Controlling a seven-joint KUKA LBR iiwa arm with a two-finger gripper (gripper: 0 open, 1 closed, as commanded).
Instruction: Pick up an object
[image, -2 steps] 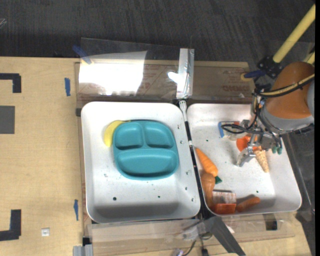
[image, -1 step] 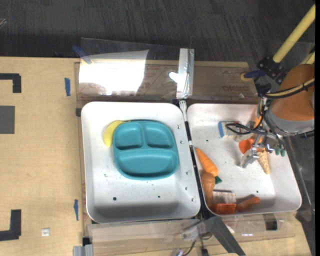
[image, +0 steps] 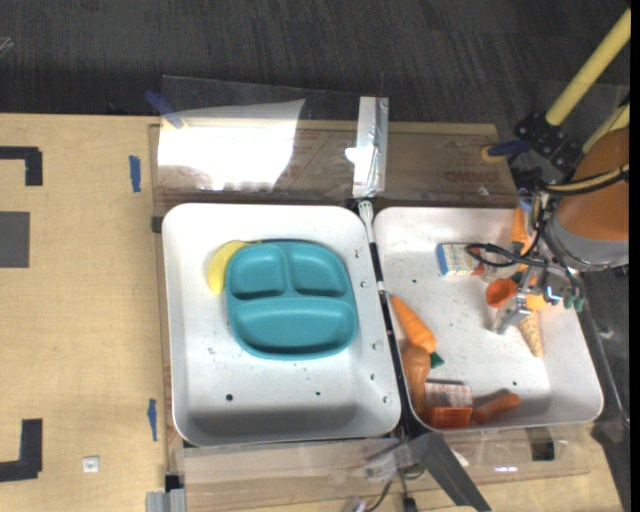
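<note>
Gripper (image: 509, 318) low in right bin (image: 570, 395) near a carrot (image: 412, 324)

Grey arm (image: 590, 240) entering from three o'clock, wrapped by a broad orange band (image: 605, 185) above the wrist. Black cables (image: 560, 185) looped along its eleven o'clock side, trailing down past the wrist. Small metallic hand (image: 512, 318) at the tip, silver-grey, with orange and green specks near its mount.
</note>
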